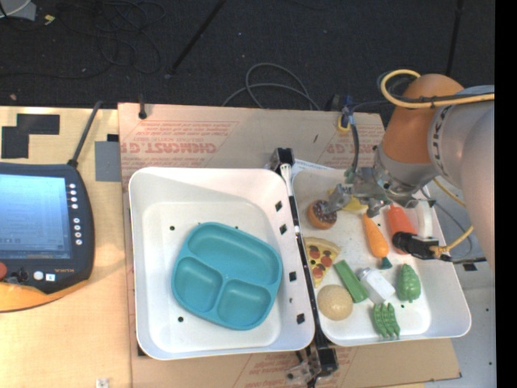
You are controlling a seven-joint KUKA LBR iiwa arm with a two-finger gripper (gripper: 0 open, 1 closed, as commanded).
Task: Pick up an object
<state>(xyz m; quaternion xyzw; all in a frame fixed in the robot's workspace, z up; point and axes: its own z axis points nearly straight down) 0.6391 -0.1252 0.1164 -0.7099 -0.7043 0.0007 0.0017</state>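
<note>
Whether the gripper (361,194) grips anything cannot be told. Just below it in the right bin (452,318) lie a carrot (375,236), a donut (322,212) to its left, then pizza slice (321,257), green block (350,281) and round bun (334,302). The left bin (153,192) holds 1 teal tray (226,275)

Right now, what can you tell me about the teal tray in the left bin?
The teal tray is a rounded-corner plastic-looking dish with three compartments: one long section along its upper left and two smaller ones at lower right. It lies flat and right side up, turned at a slant, on the floor of the left bin. Its compartments hold nothing, and nothing else touches it.
</note>
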